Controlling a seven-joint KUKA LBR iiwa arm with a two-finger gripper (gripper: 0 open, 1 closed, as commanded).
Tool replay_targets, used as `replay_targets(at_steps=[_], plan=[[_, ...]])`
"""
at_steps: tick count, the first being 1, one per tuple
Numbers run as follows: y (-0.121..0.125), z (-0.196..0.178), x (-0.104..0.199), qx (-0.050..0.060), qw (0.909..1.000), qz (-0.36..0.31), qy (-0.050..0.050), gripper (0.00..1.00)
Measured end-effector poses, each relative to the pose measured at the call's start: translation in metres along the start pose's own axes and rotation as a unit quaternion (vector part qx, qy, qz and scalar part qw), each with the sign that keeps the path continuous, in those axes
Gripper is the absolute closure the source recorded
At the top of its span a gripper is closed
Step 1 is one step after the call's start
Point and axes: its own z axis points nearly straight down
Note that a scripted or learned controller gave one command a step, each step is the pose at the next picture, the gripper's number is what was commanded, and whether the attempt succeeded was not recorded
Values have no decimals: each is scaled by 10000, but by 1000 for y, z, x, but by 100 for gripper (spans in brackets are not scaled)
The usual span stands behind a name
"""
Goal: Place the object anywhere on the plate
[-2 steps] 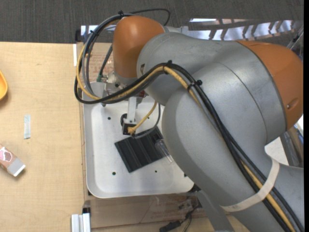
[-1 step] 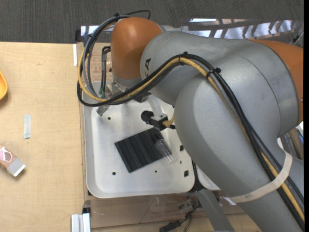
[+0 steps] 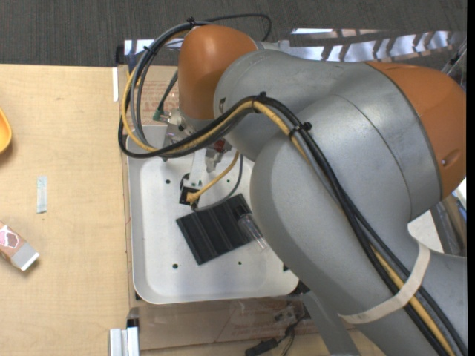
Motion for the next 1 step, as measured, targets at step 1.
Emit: replay_targets(at_steps=[1], plan=[[0,0,0,0,10000,-1,-1,0]])
